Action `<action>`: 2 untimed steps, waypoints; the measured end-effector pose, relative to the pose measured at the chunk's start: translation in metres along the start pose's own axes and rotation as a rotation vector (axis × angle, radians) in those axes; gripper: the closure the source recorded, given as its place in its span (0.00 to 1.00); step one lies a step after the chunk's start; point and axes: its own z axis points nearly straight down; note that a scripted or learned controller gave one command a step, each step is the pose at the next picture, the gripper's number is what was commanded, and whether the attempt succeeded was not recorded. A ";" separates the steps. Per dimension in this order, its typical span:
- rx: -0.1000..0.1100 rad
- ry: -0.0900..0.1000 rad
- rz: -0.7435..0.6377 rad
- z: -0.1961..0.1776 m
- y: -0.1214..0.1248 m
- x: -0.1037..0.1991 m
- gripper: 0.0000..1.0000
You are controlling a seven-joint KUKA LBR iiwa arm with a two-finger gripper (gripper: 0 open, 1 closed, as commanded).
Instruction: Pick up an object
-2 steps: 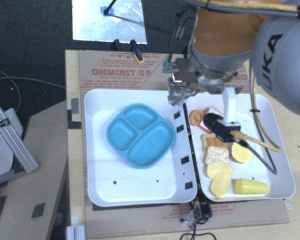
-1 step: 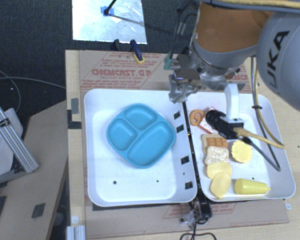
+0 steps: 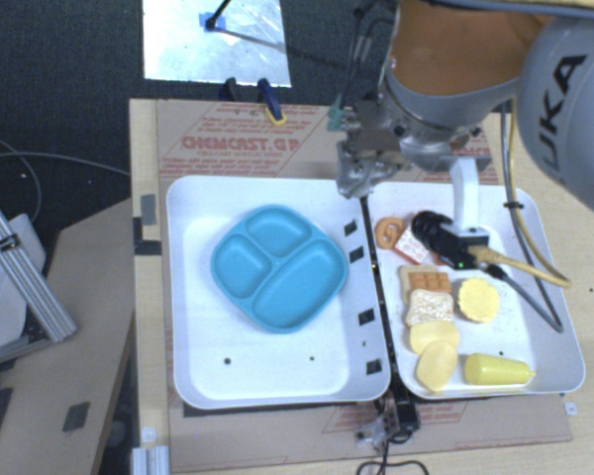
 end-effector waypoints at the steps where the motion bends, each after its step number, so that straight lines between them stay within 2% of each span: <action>1: 0.016 0.000 0.019 0.115 -0.012 0.041 1.00; 2: -0.009 0.005 0.027 -0.060 -0.025 -0.008 1.00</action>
